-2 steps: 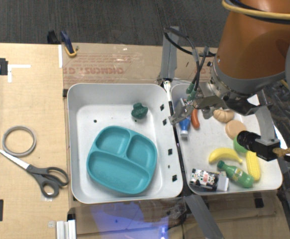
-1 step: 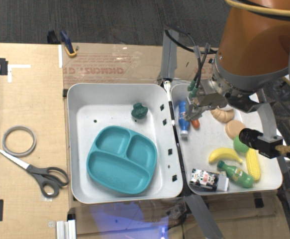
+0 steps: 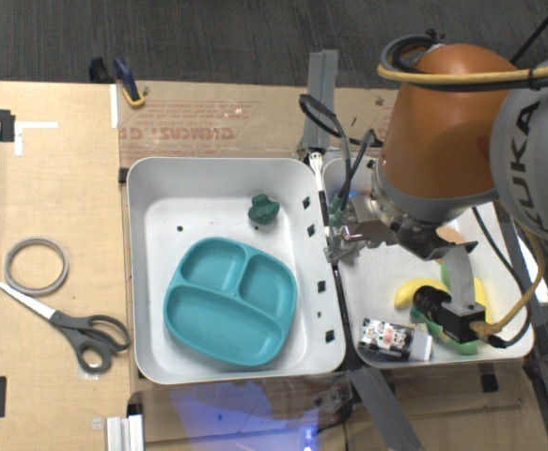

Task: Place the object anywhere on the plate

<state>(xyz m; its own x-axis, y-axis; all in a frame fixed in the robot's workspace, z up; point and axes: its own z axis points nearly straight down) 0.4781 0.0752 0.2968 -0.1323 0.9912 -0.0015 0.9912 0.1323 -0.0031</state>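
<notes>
Jaws [image 3: 341, 241]: low over the near-left corner of the right bin [image 3: 513, 341], beside the wall between the bins; wide or narrow, cannot tell; nothing visibly held.
Plate [image 3: 231, 299]: teal, three compartments, in the left bin [image 3: 151, 252], left of and below the jaws.
Candidate objects: banana [image 3: 407, 294] and small printed pack [image 3: 386, 338], right of and below the jaws; green lump [image 3: 263, 210] left of the jaws, just off the plate.
Step (judged): picking.
Advice: centre the jaws over one item, clear of the wall; lift fully before crossing.
</notes>
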